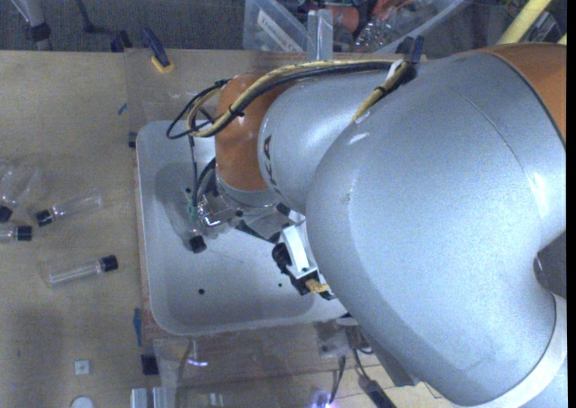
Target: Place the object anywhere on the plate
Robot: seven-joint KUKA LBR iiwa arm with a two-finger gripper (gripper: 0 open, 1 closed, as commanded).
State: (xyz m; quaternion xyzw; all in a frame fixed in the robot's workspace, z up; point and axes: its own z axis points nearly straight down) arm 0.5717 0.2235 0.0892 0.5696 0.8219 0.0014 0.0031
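The gripper sits low near the left wall of the white bin; clamped or loose, I can't tell. The small dark object just beneath looks light and stiff, so I'd pinch it across its middle.

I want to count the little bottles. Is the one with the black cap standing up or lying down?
Lying down. The little bottle rests on its side on the wooden bench, left of the white bin, its black cap pointing right.
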